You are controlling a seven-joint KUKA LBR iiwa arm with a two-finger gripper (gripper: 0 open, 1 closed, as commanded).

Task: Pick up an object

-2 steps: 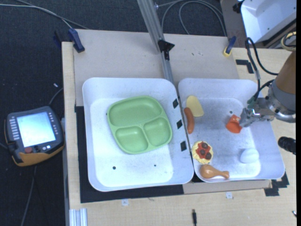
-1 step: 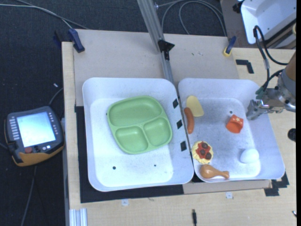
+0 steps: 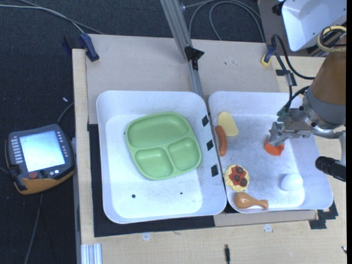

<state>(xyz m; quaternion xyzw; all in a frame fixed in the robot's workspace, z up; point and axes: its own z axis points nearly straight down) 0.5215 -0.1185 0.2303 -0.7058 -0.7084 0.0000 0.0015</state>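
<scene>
Down in the right bin [image 3: 258, 111], the gripper [image 3: 278, 138] sits right over a small orange-red object [image 3: 273, 148], which lies on the bin floor toward the right side, partly hidden beneath the tool. Whether that piece is actually pinched or just sitting underneath, I cannot tell, and the pincer's state is impossible to read from up here. The grey arm [image 3: 330, 89] reaches in from the right.

Nearby in the same bin: a white egg-shaped item [image 3: 291, 182] below and to the right, well apart from the gripper. Over at the bin's left wall, a yellow chip-like piece [image 3: 227, 124] lies just beside a toy hot dog [image 3: 221, 140]. Lower down, a small toy pizza [image 3: 237, 177], and just under it a toy chicken drumstick [image 3: 250, 202] near the front rim.

Across in the left bin [image 3: 113, 164], a green divided plate [image 3: 163, 145] rests at a tilt in the middle.
</scene>
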